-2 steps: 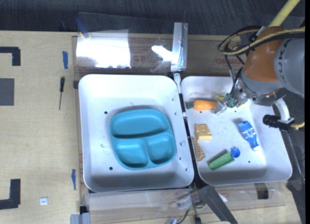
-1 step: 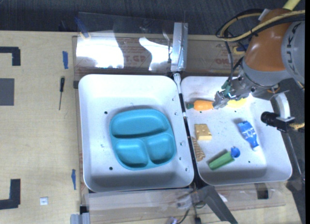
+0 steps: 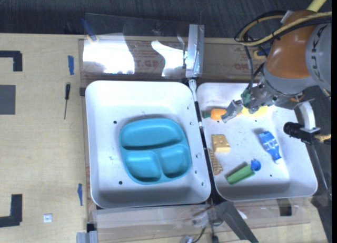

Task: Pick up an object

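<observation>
Since nothing sits between the fingers yet, we judge the pick not done. Left bin (image 3: pixel 95 131) holds a blue divided tray (image 3: pixel 154 149). Right bin (image 3: pixel 300 184) has an orange piece (image 3: pixel 216 113), tan block (image 3: pixel 220 143), green cylinder (image 3: pixel 238 173), blue tube (image 3: pixel 269 145). Gripper (image 3: pixel 233 111) hovers w/ its tip just beside the orange piece, likely target: small, rounded, near the bin's back-left corner. Whether the jaws are apart we can't tell.

A single fixed camera is looking down at a slant from above the bench (image 3: pixel 37 131), framing both white bins: left bin (image 3: pixel 100 100), right bin (image 3: pixel 295 181). The arm (image 3: pixel 295 52) is entering from the frame's right
</observation>
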Available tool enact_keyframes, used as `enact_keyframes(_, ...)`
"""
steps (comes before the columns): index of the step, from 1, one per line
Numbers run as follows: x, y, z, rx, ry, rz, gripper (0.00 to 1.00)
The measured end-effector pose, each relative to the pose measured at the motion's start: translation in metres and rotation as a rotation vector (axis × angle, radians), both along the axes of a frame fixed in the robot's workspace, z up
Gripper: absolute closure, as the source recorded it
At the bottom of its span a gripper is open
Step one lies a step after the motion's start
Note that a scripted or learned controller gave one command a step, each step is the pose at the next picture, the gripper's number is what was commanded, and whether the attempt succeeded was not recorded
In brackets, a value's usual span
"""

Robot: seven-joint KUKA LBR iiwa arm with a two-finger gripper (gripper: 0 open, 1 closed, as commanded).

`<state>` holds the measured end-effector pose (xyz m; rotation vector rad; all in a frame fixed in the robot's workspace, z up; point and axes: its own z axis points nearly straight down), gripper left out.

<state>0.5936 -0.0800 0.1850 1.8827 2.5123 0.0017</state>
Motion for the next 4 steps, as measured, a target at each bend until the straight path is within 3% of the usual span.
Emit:
enact_keyframes(1, 0.004, -0.059, -0.039, -0.001, 0.005, 0.059, 0.00)
enact_keyframes(2, -0.047, -0.097, -0.097, -0.002, -0.003, 0.065, 0.00)
enact_keyframes(3, -0.046, -0.085, -0.045, -0.001, -0.004, 0.135, 0.00)
enact_keyframes(4, -0.050, -0.096, 0.029, -0.001, -0.002, -0.150, 0.00)
